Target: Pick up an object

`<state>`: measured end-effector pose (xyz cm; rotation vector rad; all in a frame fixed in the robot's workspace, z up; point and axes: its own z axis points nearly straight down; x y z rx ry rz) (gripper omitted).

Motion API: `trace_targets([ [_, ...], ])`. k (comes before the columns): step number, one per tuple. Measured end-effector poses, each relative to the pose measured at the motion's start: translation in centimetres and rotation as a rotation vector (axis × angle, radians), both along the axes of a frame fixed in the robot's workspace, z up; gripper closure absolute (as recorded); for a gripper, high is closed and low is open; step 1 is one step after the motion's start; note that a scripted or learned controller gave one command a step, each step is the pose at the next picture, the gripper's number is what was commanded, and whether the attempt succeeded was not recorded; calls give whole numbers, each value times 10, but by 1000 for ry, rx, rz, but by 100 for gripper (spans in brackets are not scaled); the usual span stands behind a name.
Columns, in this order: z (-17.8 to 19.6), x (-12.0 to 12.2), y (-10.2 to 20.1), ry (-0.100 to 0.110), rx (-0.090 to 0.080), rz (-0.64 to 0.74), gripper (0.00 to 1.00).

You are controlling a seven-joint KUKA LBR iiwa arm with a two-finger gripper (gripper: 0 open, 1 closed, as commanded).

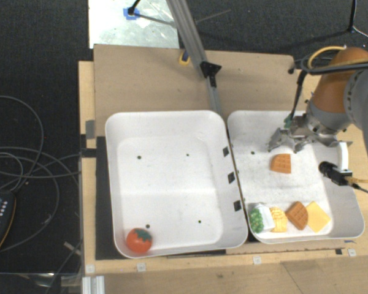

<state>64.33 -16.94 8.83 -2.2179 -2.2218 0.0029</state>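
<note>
Two shallow white bins sit side by side on the table [147, 78], the left bin [172, 124] filling the centre of the frame and the right bin [349, 222] toward the right edge.

Right bin: the claw [292, 142] hangs over its upper part, the grey arm [349, 97] with its orange band entering from the upper right of the frame. The fingers are spread apart, splayed downward, with nothing between them. Just below the claw lies an orange waffle-like wedge [281, 163] on the bin floor — close to the fingertips, though contact cannot be confirmed from this angle.

Along the lower edge of the same bin, a row of toy food pieces, left to right: a green leafy piece [256, 218], a white and yellow corn-like piece [275, 218], a brown waffle piece [297, 215], and a yellow cheese-like block [318, 216]. These pieces lie touching or nearly so.

Left bin: one red tomato [138, 240] rests in the lower left corner, well apart from everything else.

A grey pole [190, 29] slants down from the top of the frame to the gap between the bins — black clips line that gap. Cables [24, 158] lie on the dark floor at the left of the frame.
</note>
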Motion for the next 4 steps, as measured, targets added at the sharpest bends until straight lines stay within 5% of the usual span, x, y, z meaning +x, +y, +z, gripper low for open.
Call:
trace_targets([
  [1,15,2,0,-8,-1,1,100],
  [4,160,1,-2,-11,-3,2,100],
])
